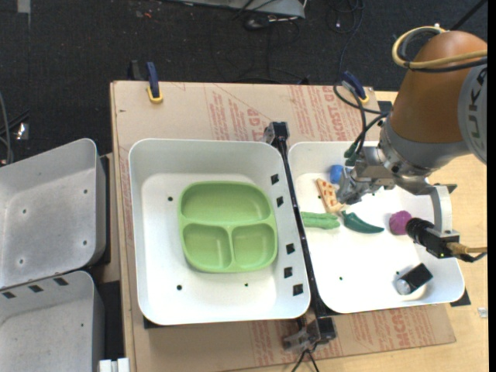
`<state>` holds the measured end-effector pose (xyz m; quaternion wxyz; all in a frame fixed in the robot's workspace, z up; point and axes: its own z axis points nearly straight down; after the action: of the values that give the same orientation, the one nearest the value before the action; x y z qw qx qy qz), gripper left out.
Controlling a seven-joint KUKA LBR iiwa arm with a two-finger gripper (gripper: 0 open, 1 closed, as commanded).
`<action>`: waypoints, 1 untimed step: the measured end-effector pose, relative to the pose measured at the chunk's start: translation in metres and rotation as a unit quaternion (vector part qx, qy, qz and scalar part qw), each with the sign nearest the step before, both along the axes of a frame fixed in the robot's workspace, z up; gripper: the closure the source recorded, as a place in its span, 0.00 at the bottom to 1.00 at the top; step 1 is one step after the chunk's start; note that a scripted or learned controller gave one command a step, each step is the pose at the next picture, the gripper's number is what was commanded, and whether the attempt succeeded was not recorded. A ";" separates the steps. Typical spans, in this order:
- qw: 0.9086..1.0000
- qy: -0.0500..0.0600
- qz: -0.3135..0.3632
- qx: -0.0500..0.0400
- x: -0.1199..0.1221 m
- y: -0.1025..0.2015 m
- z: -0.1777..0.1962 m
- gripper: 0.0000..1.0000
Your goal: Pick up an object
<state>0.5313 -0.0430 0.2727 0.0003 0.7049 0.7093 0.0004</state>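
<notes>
Gripper [350, 186] low in right bin [372, 297], just beside tan piece [329, 195], likely lined up for a grab; open or closed, cannot tell. Piece flat on floor, green bit [320, 220] touching.

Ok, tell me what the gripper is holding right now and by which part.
It cannot be told. The gripper is low in the right bin, over the tan toy and dark green piece, but no object shows between its fingers.

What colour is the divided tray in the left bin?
Light green; the tray shows clearly in the camera view, lying flat in the left bin.
</notes>
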 end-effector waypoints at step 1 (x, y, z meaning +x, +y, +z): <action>1.000 0.000 0.000 0.000 0.007 0.053 0.001 1.00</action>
<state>0.5380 0.0105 0.2739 0.0005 0.7050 0.7092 0.0004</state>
